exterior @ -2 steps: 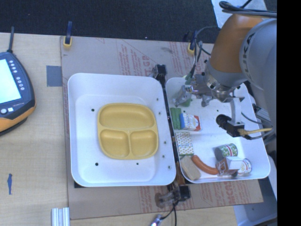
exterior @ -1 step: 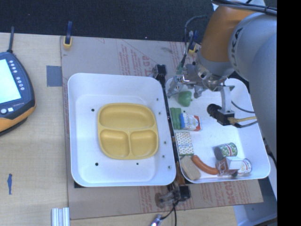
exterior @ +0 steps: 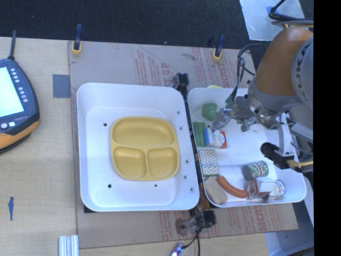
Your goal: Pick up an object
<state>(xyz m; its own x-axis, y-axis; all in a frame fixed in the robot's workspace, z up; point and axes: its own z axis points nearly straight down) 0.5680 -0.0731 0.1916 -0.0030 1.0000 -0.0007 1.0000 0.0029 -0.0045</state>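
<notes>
Pendant (exterior: 16,103) far left of the tray (exterior: 144,147) — tray sits mid left bin (exterior: 90,191). Right of the tray, in the right bin (exterior: 298,193): green block (exterior: 209,111), blue-green packet (exterior: 200,134), checkered box (exterior: 208,161), bread (exterior: 215,191), sausage (exterior: 233,187), can (exterior: 256,169), carton (exterior: 270,188). Gripper (exterior: 219,122) over the packets, just right of the tray — can't tell its state.
</notes>
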